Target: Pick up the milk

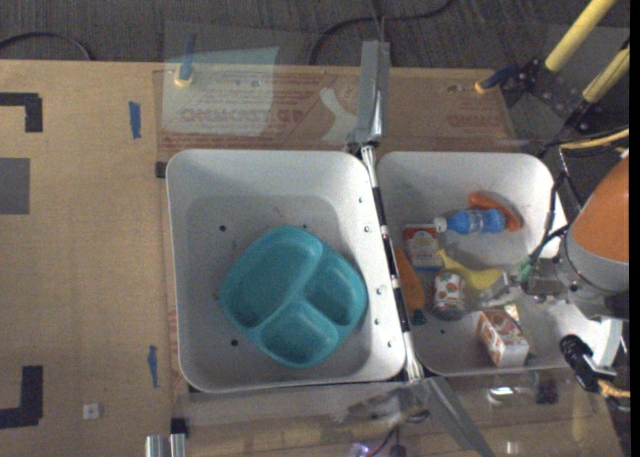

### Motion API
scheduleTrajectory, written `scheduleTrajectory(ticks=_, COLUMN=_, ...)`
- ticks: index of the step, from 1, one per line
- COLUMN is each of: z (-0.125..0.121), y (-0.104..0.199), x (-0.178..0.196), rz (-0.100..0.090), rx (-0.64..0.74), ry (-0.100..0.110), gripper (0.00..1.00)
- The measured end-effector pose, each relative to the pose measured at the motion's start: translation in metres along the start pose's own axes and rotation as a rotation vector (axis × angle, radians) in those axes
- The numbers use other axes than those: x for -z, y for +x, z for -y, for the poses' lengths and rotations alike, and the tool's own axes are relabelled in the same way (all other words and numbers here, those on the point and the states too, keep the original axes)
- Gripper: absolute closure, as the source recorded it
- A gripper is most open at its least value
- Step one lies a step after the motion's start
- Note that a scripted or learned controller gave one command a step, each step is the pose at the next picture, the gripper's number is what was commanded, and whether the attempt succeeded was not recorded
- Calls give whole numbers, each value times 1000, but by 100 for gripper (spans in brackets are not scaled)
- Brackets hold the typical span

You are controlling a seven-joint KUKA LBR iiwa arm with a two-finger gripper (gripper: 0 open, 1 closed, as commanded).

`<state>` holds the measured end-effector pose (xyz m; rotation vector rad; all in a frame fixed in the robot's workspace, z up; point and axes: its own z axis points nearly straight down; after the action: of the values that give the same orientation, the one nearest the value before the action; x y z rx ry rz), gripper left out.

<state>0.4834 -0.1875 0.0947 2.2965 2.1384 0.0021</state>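
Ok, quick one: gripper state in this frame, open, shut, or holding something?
Gripper: cannot be told; it sits at the right edge of the right white bin, above the small red-and-white milk carton, with nothing visibly held.

- Two bins sit side by side on the tabletop [80,275].
- The left bin [190,185] holds a divided plate [293,295].
- In the right bin [440,170], a bottle [475,221] lies toward the back, a can [449,294] mid-left, and the milk carton [502,336] near the front.

Teal plate [293,295], white bins [200,195]
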Motion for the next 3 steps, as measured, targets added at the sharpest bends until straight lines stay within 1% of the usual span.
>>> scheduleTrajectory(ticks=1, z=7, y=54, x=-5, rz=-1, rx=169, ry=0, gripper=0)
scheduleTrajectory(ticks=2, z=6, y=49, x=5, rz=4, rx=161, ry=-6, gripper=100)
scheduleTrajectory(ticks=3, z=6, y=49, x=5, rz=4, rx=161, ry=-6, gripper=0)
